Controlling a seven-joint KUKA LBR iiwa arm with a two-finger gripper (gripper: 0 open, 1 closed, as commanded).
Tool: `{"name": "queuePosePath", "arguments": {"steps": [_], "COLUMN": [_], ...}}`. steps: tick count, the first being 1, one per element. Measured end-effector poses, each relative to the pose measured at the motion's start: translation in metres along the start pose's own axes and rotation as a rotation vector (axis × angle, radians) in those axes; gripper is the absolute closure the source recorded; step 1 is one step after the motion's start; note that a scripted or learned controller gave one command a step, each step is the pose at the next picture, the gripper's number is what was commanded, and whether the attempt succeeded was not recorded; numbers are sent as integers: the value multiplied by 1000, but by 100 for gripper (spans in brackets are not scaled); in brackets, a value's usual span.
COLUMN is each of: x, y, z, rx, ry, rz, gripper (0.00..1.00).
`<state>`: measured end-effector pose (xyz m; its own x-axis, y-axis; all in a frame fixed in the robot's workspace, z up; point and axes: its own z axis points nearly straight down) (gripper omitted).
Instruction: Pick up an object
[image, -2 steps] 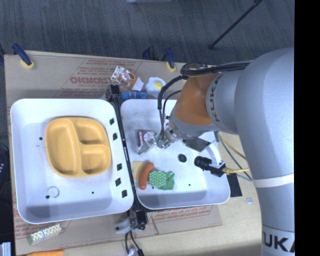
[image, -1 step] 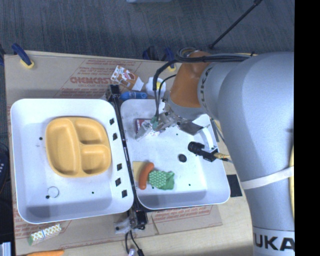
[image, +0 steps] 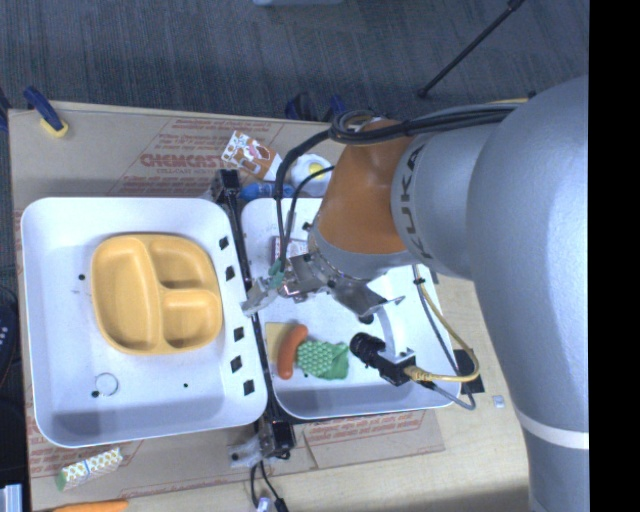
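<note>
Starting at the left, the left bin (image: 40, 300) carries a yellow divided tray (image: 155, 292), sitting toward its far half, with a small clear ring (image: 106, 383) near the front-left corner. Moving across the divider between the bins, the gripper (image: 268, 290) hangs low right at the right bin's left edge, just over that divider; its metal tip is small and partly blurred, so how wide it stands cannot be told, and nothing can be made out between its tips. Just below it, in the right bin (image: 340, 402), lies an orange carrot-like piece (image: 290, 350), close to the front-left corner: smooth, rounded at both ends, long axis running from the bin's front edge up and slightly rightward, its upper end toward the gripper. Touching its right side is a green knobbly object (image: 325, 359), dotted all over. Further right, the grey arm (image: 500, 200) with its orange band (image: 370, 200) covers the far half of that bin.
</note>
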<state>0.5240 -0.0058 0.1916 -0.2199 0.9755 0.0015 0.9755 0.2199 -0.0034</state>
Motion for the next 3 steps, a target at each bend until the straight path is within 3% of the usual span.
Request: {"name": "queuePosePath", "arguments": {"steps": [1, 3], "x": [-29, -29], "y": [-56, -56], "z": [0, 0], "rx": [0, 1], "ry": [0, 0], "rz": [-216, -216], "gripper": [0, 0]}}
